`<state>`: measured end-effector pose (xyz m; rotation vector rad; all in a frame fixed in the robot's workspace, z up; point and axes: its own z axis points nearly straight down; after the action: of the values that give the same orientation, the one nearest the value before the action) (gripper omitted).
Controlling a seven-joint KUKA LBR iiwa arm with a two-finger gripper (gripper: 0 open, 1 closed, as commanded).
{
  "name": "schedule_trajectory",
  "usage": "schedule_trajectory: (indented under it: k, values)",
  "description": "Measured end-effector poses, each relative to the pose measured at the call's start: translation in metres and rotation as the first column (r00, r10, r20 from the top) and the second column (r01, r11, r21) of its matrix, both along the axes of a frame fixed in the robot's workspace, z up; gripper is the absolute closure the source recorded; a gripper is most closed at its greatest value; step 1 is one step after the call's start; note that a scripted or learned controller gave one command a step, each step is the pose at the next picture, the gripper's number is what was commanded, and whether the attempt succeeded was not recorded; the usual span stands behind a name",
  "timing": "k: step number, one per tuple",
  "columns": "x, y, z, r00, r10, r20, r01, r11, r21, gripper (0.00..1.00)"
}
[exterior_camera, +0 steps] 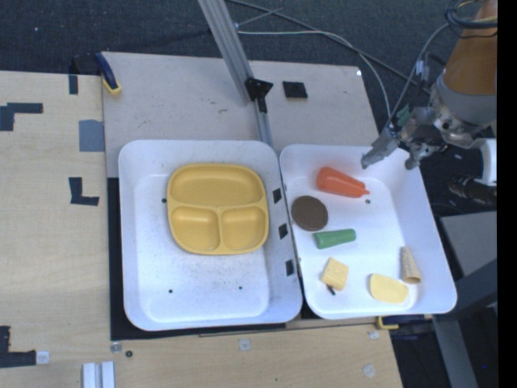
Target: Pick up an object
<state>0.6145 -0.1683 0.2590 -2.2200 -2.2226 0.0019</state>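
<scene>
Orange carrot [342, 183] lies just left of (apparently spread) fingers [376, 154].

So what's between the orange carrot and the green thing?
The round brown cookie sits partly between the orange carrot and the green piece, a bit to their left in the camera view.

Pale wood bench [48, 241] on dark carpet

Dark blue-grey carpet [339, 6] lies beyond the bench's far edge, crossed by thin cables [323, 35]; a slanted metal post [226, 31] rises from the bench's grey board [186, 95], dark tape patches [90, 134] beside it.
</scene>
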Motion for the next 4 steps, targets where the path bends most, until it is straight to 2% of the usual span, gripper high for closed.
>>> schedule_trajectory:
  k: [1, 2, 3, 4]
  values:
    - [0.004, -0.009, -0.052, 1.0, -0.001, -0.003, 0.001, 1.0, 0.0, 0.0]
    - [0.008, -0.005, -0.096, 1.0, 0.001, -0.002, -0.001, 1.0, -0.001, 0.0]
    - [0.001, -0.013, -0.15, 1.0, -0.001, -0.004, 0.001, 1.0, 0.0, 0.0]
    - [0.002, -0.012, -0.138, 1.0, 0.001, -0.001, -0.001, 1.0, -0.001, 1.0]
